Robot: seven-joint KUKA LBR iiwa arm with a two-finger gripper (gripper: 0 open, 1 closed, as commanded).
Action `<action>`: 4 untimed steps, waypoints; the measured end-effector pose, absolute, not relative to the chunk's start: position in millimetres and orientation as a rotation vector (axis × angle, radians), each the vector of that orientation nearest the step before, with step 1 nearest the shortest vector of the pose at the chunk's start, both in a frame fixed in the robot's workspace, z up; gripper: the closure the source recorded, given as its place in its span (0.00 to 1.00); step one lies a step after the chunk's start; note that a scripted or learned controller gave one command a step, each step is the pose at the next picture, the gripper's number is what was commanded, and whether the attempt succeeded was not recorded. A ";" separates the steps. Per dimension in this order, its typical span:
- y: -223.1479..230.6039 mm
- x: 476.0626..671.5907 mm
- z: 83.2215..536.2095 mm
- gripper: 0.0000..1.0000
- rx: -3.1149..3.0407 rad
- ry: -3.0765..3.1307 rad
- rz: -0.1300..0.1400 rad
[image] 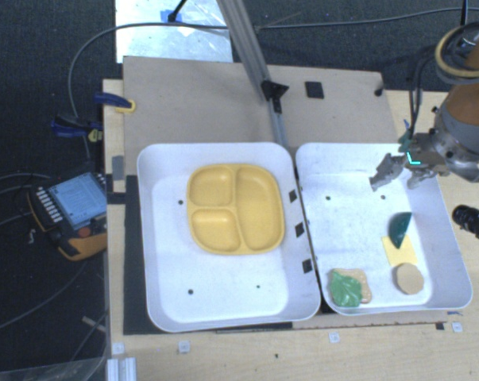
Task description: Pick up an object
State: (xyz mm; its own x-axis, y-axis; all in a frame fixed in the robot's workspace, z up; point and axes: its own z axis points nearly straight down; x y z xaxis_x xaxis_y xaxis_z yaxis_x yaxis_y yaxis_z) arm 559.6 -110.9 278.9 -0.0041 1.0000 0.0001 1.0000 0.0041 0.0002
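Note:
The right bin (358,213) holds several small objects near its front right corner. A dark teal wedge (399,227) rests on the upper end of a flat yellow piece (403,254). A tan round disc (410,279) lies just below them, and a green leafy lump on a tan slice (347,288) sits at the front edge. My gripper (400,178) hangs over the bin's back right part, above the teal wedge. It is open, its two grey fingers (380,178) spread with nothing between them.
The left bin (164,284) holds a yellow three-compartment plate (236,209). A slanted metal pole (251,50) rises behind the bins. Clamps and a blue-screened device (72,201) lie left of the bench. A black part (473,222) juts in at the right.

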 end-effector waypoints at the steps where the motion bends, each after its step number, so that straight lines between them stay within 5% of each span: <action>1: -110.9 560.0 279.7 0.00 2.216 2.225 0.002; 4: -108.5 573.5 102.9 0.00 2.222 2.224 -0.002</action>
State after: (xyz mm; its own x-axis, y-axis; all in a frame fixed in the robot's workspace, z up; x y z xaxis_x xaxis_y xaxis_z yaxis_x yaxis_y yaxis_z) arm 573.5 -108.5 102.9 -0.0008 1.0000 0.0004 1.0000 0.0008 -0.0023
